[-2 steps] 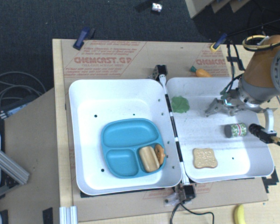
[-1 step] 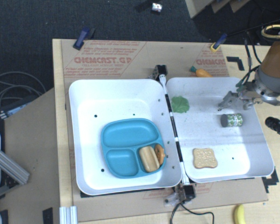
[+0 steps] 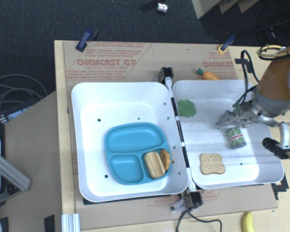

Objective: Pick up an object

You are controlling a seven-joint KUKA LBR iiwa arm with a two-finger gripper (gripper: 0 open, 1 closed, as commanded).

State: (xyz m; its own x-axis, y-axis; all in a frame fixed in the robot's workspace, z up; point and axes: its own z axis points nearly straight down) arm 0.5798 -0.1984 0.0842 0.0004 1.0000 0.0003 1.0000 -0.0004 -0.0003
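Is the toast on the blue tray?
No, the toast lies on the right bin's floor; the blue tray sits in the left bin.

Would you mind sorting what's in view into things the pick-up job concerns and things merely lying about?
Job in hand:
gripper, in the right bin
small can
toast slice
green leaf piece

Lying about:
blue divided plate with a bread roll, left bin
carrot on the bench
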